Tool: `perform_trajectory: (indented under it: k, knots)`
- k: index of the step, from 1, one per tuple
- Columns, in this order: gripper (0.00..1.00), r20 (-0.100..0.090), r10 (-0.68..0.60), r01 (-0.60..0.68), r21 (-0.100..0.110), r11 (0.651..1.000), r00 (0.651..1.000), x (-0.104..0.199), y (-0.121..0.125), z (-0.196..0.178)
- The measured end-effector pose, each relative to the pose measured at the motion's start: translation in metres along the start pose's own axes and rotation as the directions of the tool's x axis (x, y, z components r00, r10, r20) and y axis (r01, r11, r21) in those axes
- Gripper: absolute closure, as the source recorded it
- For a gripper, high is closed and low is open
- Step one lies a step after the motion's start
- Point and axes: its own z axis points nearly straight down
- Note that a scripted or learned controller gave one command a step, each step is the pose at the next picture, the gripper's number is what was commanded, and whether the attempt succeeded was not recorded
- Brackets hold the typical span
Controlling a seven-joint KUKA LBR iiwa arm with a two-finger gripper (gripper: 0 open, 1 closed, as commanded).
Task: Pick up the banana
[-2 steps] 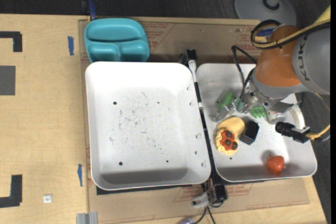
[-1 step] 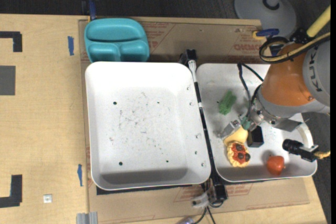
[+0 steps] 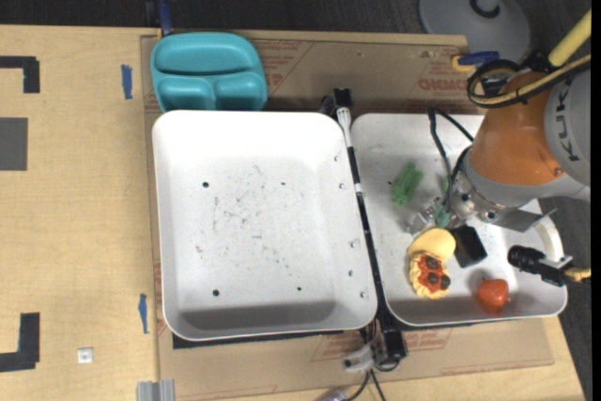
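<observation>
Teal tray (image 3: 208, 70) behind left bin (image 3: 254, 221). In right bin (image 3: 394, 296): green piece (image 3: 406, 184), then banana (image 3: 431, 243) on a yellow toy (image 3: 431, 273) with red spots, tomato (image 3: 493, 294) further right. Gripper (image 3: 439, 219) just above banana, touching or not unclear; finger state unclear.

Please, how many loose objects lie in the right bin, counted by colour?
Green: 1, the small green leafy toy piece
Yellow: 1, the yellow rounded toy with a red patch
Red: 1, the small red round toy fruit
Total: 3
</observation>
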Motion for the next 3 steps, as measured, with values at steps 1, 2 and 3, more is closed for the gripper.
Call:
perform_trajectory:
  k: [1, 2, 3]
  knots:
    - [0.00, 0.000, -0.001, 0.001, 0.000, 1.000, 1.000, 0.000, 0.000, 0.000]
    - [0.00, 0.000, 0.136, -0.136, 0.002, 0.991, 0.991, 0.025, -0.046, 0.010]
    - [1.00, -0.001, 0.135, -0.135, 0.000, 0.991, 0.991, 0.025, -0.045, 0.000]
